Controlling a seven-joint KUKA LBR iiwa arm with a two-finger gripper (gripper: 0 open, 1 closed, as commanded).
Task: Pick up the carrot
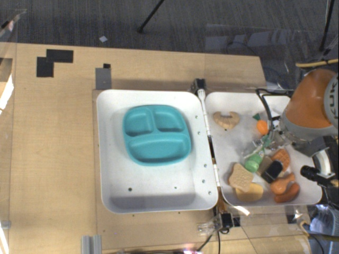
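Note:
The carrot point(261, 126) is a small orange piece with a green tip, lying in the right bin point(235, 106) near its middle right. My gripper point(268, 142) hangs just below and to the right of the carrot, low over the pile of toy food. The grey wrist and orange band of the arm point(312, 102) cover the bin's right side. I see nothing lifted clear of the bin.
The right bin also holds a heart-shaped cookie point(226, 120), a green piece point(253, 163), a square cracker point(241, 177), a black block point(273, 170) and orange pieces point(286, 190). The left bin point(114, 184) holds a teal divided plate point(156, 134).

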